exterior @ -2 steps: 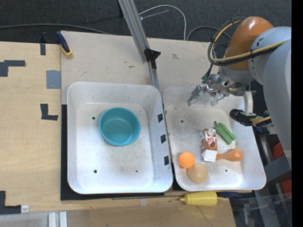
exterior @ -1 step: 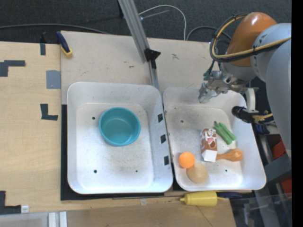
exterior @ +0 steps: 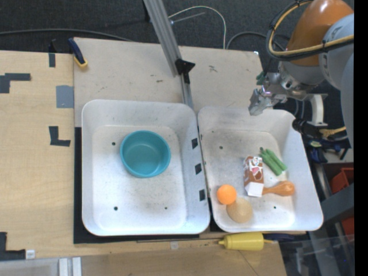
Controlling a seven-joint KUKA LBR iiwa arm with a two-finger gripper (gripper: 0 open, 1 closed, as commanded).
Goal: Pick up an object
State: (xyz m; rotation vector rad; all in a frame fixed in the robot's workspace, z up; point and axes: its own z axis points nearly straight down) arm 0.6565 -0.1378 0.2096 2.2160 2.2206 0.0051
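Yellow and lying on its side, a mustard bottle (exterior: 244, 241) rests on the surface (exterior: 34, 154) just outside the near rim of the right bin (exterior: 302, 154), its nozzle pointing left. Inside that bin, all the loose things cluster in the near right part: a tan, rounded potato-like piece (exterior: 240, 210) sits closest to the near wall, with a small orange ball (exterior: 226, 194) touching or just beside it on the left. Behind these stands a small red-and-white carton (exterior: 253, 176), tilted slightly, and an orange drumstick-shaped toy (exterior: 279, 189) lies just beside its right, near the bin's right wall. A green pod-like object (exterior: 273, 160) lies at a slant just behind the carton, apart from the drumstick. The left bin (exterior: 95, 154) holds a teal bowl (exterior: 145, 153), upright, set toward its far half and well apart from everything in the other bin. The tool (exterior: 260, 103) hangs over the far rim of the right bin, near its far right corner, well apart from the cluster of objects; nothing is seen between its fingers, and whether they stand wide or narrow I cannot tell at this angle. Above it the arm (exterior: 319, 27) shows its orange band and grey casing, with cables looping around. A grey metal bar (exterior: 164, 27) runs at a slant from the far edge down to the gap between the two bins.
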